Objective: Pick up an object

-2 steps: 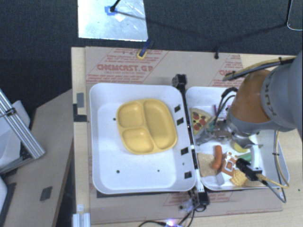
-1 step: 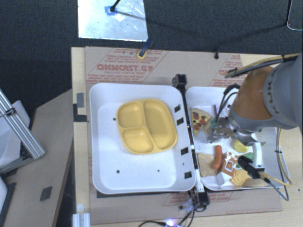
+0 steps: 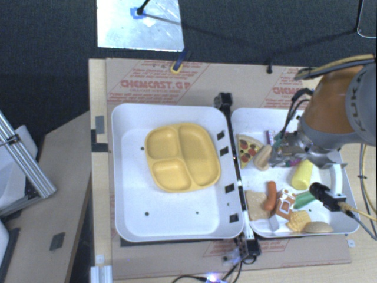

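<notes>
The right bin (image 3: 250,115) holds several toy foods. Among them are a pizza slice (image 3: 247,148), a tan bun (image 3: 263,157), a yellow cylinder (image 3: 303,174), a red sausage (image 3: 270,195) and a green piece (image 3: 305,200). My gripper (image 3: 283,151) hangs low over this bin's middle, just right of the bun and up-left of the yellow cylinder. Dark wrist parts and cables hide its tips. I cannot see any object held in it.
A yellow divided plate (image 3: 181,157) lies in the left bin (image 3: 132,217). A toast slice (image 3: 255,204), a waffle piece (image 3: 299,220) and a beige oval (image 3: 318,227) crowd the right bin's front. A black clamp (image 3: 223,100) sits where the bins meet at the back.
</notes>
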You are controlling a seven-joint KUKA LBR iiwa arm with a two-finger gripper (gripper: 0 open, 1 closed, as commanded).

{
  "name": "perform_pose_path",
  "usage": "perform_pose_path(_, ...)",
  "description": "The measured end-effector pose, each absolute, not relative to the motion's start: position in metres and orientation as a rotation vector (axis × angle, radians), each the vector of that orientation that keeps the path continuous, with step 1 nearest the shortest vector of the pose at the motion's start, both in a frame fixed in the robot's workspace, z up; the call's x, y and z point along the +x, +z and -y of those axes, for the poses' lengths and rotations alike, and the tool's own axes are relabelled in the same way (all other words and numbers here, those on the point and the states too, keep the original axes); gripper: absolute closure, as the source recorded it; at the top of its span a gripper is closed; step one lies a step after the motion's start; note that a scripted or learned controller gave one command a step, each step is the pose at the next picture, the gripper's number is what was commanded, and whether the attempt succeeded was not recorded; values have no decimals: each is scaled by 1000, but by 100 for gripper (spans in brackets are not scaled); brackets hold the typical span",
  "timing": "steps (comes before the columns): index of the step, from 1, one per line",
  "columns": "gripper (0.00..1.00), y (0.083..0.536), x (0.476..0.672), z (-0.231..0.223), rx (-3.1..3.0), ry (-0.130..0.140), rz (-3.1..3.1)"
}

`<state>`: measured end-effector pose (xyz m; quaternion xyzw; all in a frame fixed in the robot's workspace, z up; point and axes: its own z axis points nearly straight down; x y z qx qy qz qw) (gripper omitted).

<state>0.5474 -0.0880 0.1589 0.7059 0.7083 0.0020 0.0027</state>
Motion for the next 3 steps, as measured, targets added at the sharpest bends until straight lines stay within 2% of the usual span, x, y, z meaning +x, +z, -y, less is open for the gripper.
perform_pose_path(1,100,202,549,87,2214,5,-2223)
perform_pose_path(2,100,226,551,87,2214,5,-2224)
perform_pose_path(3,100,234,605,70,2210,7,-2225)
